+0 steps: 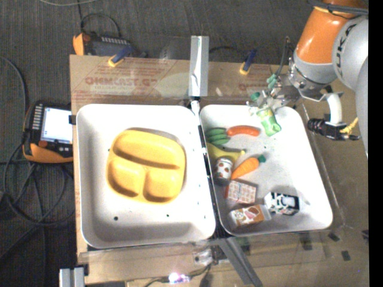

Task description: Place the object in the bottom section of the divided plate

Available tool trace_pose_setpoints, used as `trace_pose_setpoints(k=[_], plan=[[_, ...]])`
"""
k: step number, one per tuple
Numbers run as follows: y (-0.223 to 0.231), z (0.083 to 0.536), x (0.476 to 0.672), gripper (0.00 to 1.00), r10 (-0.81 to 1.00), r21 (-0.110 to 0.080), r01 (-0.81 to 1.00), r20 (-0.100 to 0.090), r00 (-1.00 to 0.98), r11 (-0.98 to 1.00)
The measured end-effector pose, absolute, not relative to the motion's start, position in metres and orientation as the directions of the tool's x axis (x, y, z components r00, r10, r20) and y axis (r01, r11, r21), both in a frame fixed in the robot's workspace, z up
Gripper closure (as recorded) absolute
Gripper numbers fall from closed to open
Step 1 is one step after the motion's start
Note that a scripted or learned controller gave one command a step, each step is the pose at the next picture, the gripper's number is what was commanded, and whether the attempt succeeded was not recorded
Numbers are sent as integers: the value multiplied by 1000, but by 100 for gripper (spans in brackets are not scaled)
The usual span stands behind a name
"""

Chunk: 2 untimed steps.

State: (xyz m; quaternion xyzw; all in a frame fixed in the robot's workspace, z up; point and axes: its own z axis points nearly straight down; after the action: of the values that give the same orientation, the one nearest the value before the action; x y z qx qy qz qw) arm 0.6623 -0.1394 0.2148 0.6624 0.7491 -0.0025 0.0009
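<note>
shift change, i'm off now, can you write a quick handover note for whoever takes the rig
Gripper: at the far corner of the right bin, over a green object; a grasp cannot be confirmed.
Yellow divided plate: in the left bin, nothing in its sections.
Right bin also holds a sausage, carrot, banana and small cartons.
Done: nothing placed yet.
Left: secure one object, carry it across, set it in the plate's bottom section.

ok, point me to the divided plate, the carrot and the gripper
divided plate [146, 166]: camera view, on the ridge between its sections.
carrot [246, 167]: camera view, on its orange body.
gripper [266, 103]: camera view, between its fingertips, over the right bin's top edge.
</note>
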Motion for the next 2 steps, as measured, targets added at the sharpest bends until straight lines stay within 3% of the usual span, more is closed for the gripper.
trace_pose_setpoints(k=[1, 2], plan=[[-72, 227, 669, 100, 842, 1, 842, 0, -540, 540], [-6, 230, 668, 100, 894, 0, 894, 1, -448, 448]])
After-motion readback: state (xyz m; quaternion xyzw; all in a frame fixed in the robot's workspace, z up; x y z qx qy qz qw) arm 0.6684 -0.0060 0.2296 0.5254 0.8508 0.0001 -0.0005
